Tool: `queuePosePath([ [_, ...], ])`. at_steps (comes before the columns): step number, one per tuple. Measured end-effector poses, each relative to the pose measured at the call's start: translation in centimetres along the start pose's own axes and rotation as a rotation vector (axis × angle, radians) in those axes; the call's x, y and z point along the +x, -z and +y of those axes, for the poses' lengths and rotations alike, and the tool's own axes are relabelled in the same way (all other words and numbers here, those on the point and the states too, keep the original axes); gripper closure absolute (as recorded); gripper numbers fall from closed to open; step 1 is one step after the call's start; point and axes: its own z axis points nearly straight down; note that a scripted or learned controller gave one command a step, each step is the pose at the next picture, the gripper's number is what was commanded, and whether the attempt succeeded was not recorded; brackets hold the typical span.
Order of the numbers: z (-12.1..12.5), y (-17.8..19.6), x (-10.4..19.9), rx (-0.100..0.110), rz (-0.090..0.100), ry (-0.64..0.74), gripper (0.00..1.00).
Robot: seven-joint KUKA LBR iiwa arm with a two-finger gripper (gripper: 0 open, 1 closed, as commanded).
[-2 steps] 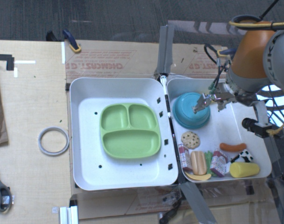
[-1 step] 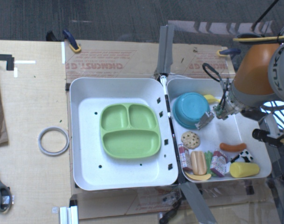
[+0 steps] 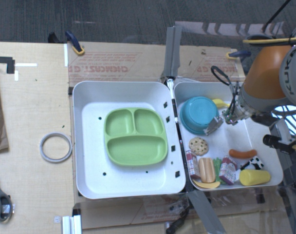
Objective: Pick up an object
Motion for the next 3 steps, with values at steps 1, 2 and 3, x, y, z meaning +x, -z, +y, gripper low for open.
queuePosePath([
  [1,-2.9,-2.8,1.0,-0.005,-0.001,-0.019,0.00],
  [2,2.3,-3.2,0.7,0.005,0.002,-0.004,0.00],
  [3,2.2,-2.5,0.5,0.006,0.003,-0.010,1.00],
])
